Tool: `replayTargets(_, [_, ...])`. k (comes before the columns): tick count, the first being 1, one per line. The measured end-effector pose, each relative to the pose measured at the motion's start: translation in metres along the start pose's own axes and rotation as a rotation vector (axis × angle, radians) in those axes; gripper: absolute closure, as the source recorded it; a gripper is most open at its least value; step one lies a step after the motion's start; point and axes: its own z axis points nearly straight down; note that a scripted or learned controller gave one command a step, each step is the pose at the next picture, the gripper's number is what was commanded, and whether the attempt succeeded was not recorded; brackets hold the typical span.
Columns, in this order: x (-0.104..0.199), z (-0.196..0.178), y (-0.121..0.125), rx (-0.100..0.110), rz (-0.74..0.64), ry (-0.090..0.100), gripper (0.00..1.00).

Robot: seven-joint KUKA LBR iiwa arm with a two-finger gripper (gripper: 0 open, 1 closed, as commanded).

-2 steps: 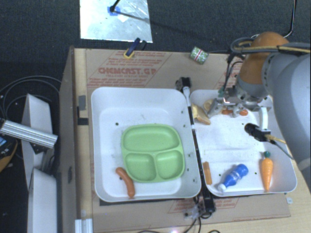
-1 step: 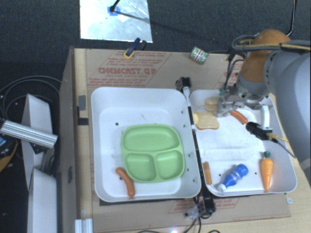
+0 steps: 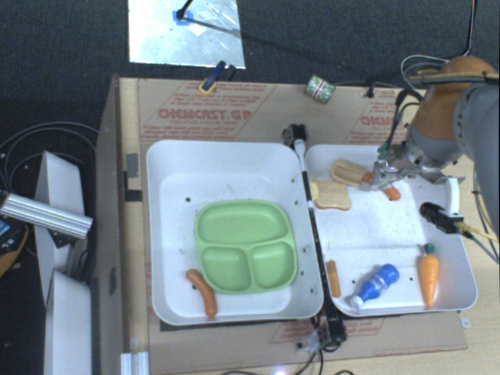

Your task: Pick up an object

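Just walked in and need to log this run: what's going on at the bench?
The grey arm reaches in from the right, its tool down in the upper part of the right bin, close to a tan bread-like piece and a small orange item. Whether it grips anything is unclear. A carrot and blue bottle lie near that bin's front. The left bin holds a green divided tray and a sausage.
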Motion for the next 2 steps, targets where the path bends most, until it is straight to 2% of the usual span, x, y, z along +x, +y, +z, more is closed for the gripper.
replayTargets(1, [-0.032, -0.084, -0.053, -0.001, 0.001, -0.001, 1.0])
replayTargets(2, [-0.021, -0.078, 0.01, -0.001, -0.002, 0.001, 1.0])
